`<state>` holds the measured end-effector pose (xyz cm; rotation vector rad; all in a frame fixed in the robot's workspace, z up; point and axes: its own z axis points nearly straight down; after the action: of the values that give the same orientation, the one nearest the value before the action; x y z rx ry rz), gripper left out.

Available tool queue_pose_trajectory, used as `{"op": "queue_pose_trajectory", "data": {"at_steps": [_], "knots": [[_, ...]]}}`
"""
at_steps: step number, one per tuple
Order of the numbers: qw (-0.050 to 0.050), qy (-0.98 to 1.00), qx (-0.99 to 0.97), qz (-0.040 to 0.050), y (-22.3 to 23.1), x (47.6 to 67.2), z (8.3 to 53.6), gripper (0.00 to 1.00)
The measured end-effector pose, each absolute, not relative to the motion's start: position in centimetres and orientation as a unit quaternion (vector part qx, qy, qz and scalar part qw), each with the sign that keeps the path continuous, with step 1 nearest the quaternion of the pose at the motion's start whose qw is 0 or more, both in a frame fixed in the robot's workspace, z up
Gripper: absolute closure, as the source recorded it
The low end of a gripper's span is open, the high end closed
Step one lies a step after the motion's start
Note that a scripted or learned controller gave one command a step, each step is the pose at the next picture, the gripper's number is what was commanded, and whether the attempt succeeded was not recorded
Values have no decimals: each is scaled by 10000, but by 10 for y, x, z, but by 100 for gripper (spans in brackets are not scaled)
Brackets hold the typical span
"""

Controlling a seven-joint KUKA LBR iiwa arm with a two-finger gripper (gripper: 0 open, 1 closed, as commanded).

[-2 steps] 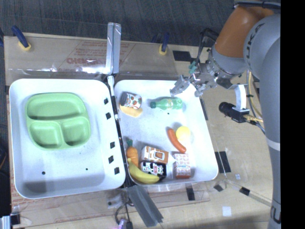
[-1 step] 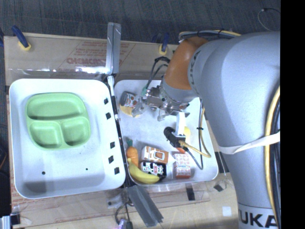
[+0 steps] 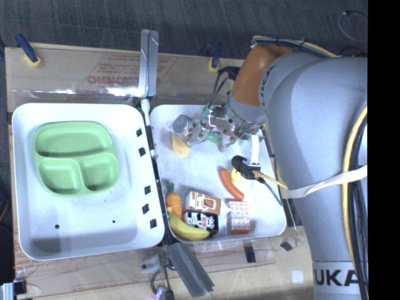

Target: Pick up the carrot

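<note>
Camera view: the grey arm reaches in from the right over the right-hand white bin (image 3: pixel 270 167), with its gripper (image 3: pixel 210 129) low over the far part of that bin. How far the gripper is open cannot be told from here, and nothing can be seen in its grasp. Just left of it are a silvery can (image 3: pixel 182 124) and, a little nearer the camera, a pale yellow wedge (image 3: pixel 180 145).

The carrot (image 3: pixel 173 202) – short and orange, with a bit of green at its far end – lies at the near left of the same bin, close against the wall shared with the other bin and well apart from the gripper. A banana (image 3: pixel 187 229) curves just below it. Beside the carrot to the right sits an orange-and-white carton (image 3: pixel 204 202), with a black-and-white carton (image 3: pixel 201 220) in front of that and a brown carton (image 3: pixel 239 218) further right. A red-orange sausage-shaped piece (image 3: pixel 232 184) lies slantwise near the bin's middle.

The left bin (image 3: pixel 81 230) holds a green divided tray (image 3: pixel 76 155) in its far half.
</note>
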<state>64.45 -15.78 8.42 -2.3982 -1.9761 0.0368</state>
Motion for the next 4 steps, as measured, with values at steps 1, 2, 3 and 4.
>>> {"op": "queue_pose_trajectory", "data": {"at_steps": [1, 2, 3, 4], "knots": [[35, -7470, -6649, 19, -114, 560, 89, 0], [5, -8999, -4361, 3, -106, 604, 90, 0], [11, -9003, -4352, 9, -107, 604, 97, 100], [2, -9184, -3956, 3, -119, 626, 90, 100]]}}
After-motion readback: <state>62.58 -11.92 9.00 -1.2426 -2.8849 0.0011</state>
